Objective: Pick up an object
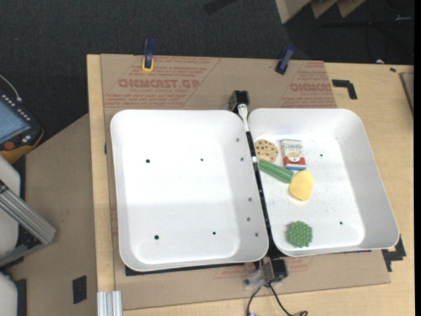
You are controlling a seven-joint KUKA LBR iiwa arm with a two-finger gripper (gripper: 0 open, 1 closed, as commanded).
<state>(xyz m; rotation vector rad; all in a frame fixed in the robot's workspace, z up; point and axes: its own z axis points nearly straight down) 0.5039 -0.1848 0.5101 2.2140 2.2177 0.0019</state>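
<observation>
Two shallow white plastic bins sit side by side on a brown cardboard sheet (197,78) w/ red print. Left bin (131,176) has nothing to pick; right bin (355,176) holds all the candidates, bunched toward its left wall near the divider. Going top to bottom: a round tan cookie w/ dark chips (266,150), just beside it a small red-and-white carton w/ blue detail (292,155), below those a long green pod-shaped piece (275,171) lying at a slant, its lower end touching or nearly touching a yellow rounded lemon-like item (301,186). Well apart from that group, near the bin's front edge, a dark green bumpy ball (299,234) sits alone. Nothing is lifted; every item rests on the bin floor, so my read is the pick hasn't started, i.e. approach/target-choice stage. State of the claw: can't tell from this pic. Next move, imo: come down over the right bin on one item. The green bumpy ball looks the easiest target, since it has free room all round for the jaws; the cookie/carton/pod cluster is tight, so a descent there risks nudging neighbours or pinching two at once.
</observation>
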